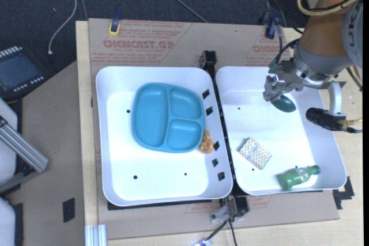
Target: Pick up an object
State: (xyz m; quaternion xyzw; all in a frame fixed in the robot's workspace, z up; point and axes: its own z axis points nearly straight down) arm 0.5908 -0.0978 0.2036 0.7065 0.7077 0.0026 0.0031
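The gripper (279,91) hangs over the right bin (323,147) toward its one o'clock corner, below the grey wrist and orange band of the arm (328,20); a dark teal object (285,103) sits right at the fingertips, touching or just beneath them, though whether it is clamped between them I cannot tell from this slanted view; it may lie on the bin floor or be lifted off it. In the same bin, a small checked packet (255,153) lies near the centre toward seven o'clock, tilted; a green bottle (297,177) lies on its side at five o'clock, close to the rim, well apart from the gripper. The left bin (115,170) holds a blue divided plate (168,117) near its centre; a small orange piece (206,143) touches the plate's edge at four o'clock, just beside the divider between the bins.
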